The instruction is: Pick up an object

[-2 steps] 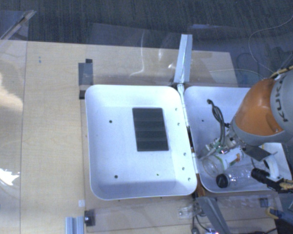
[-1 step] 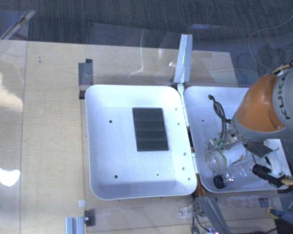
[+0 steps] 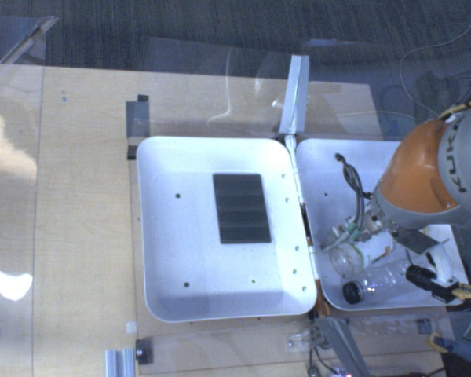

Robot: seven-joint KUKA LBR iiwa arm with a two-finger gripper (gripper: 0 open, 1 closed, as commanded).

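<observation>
Gripper (image 3: 355,230) down in one white bin (image 3: 337,149), clear bottle (image 3: 370,281) just on its near side.

On the gripper's near side, very close to it, a clear plastic bottle lies flat, its black cap (image 3: 352,292) toward the bin's front rim. The glare on the plastic hides whether they touch, and I cannot tell whether the gripper is apart or together, so nothing can be called held. Beyond the gripper a thin dark cord (image 3: 350,177) curls across the same bin. Well away from it, across the divide, a flat dark ribbed pad (image 3: 241,208) lies in the middle of the second bin (image 3: 165,234) on the pale worktop (image 3: 78,210). The bottle looks the likeliest target. Being round, light and slick, it is best taken across its body, squarely and low, since a glancing close would probably roll it toward the rim.
</observation>
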